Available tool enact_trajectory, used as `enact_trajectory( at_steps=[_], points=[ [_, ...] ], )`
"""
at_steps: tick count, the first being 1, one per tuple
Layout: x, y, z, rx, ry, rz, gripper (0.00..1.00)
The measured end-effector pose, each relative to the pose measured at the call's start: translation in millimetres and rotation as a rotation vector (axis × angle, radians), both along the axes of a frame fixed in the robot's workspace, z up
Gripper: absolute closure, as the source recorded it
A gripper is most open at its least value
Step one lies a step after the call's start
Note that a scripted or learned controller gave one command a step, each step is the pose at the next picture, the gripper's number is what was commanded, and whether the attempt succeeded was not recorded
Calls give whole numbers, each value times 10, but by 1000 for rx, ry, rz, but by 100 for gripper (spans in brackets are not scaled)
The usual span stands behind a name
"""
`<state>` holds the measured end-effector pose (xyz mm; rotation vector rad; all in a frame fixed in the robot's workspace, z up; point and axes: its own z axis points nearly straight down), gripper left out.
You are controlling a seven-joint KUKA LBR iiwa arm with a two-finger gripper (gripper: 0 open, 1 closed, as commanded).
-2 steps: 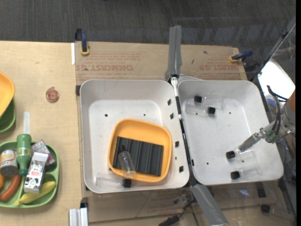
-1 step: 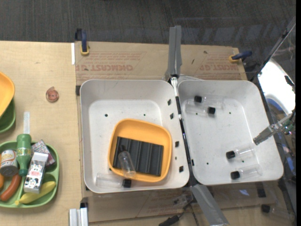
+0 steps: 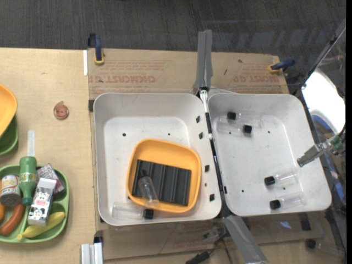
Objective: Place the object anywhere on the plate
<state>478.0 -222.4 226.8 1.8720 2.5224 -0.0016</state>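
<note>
A yellow plate (image 3: 165, 145) lies in the left bin (image 3: 110, 125). On it rest a black ridged insert (image 3: 168, 180) and a clear vial (image 3: 147, 189). Another clear vial with a black cap (image 3: 132, 213) lies in front of the plate, against the bin's near wall. The right bin (image 3: 291, 120) holds several clear black-capped vials: two near the back (image 3: 240, 128) and two near the front right (image 3: 279, 178), (image 3: 286, 202). My gripper (image 3: 314, 153) reaches in over the right bin's right rim, just above and to the right of the front vials, holding nothing that I can see.
A green tray of toy food and bottles (image 3: 33, 208) sits at the bench's left, with a yellow bowl (image 3: 5, 111) behind it. A small pink disc (image 3: 61, 111) lies on the wood. Cardboard (image 3: 143, 76) runs behind the bins.
</note>
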Motion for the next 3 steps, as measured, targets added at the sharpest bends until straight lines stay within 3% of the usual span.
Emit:
enact_trajectory(
  at_steps=[3],
  points=[
    [0, -1, 72, 0, -1, -252, 0]
  ],
)
